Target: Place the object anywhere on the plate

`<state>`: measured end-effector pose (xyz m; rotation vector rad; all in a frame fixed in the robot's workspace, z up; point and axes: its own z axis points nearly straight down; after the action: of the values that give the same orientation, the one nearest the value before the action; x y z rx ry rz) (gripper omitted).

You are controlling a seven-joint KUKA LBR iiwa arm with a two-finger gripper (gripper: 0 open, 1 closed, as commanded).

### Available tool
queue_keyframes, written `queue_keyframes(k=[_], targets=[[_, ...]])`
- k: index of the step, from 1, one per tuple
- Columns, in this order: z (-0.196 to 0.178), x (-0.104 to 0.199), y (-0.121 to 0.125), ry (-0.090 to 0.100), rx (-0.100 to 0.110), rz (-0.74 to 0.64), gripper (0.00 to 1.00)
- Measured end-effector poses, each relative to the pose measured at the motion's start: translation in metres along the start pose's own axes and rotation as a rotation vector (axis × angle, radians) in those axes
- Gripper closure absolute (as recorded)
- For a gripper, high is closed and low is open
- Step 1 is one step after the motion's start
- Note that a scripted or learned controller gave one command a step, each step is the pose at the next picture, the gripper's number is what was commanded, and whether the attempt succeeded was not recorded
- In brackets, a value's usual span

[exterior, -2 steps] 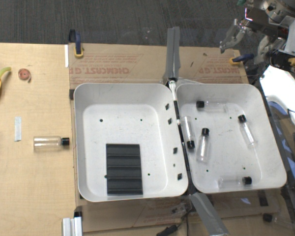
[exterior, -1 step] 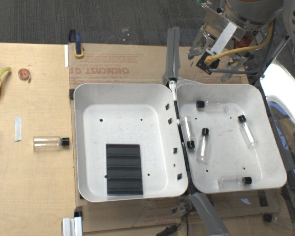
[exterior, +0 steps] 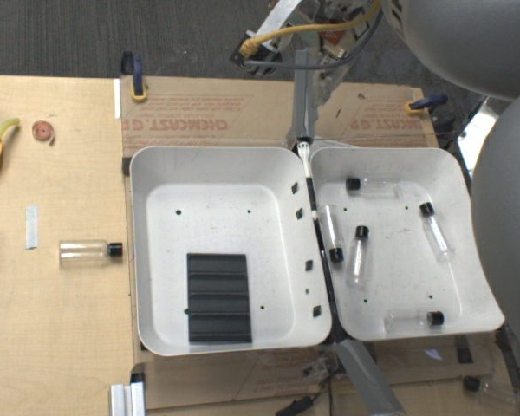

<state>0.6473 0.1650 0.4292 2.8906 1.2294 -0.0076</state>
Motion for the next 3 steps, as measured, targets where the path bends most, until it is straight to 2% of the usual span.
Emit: queue_keyframes(k=[1, 2, 3], targets=[[-0.011, -0.103, -0.04, 0.0, 0.0, -0.082, 0.0], [-0.011, -0.209, 0.022, 0.0, 0.0, 0.024, 0.0], [0.018, -0.138, -0.028, 0.002, -0.001, 0.492, 0.0]])
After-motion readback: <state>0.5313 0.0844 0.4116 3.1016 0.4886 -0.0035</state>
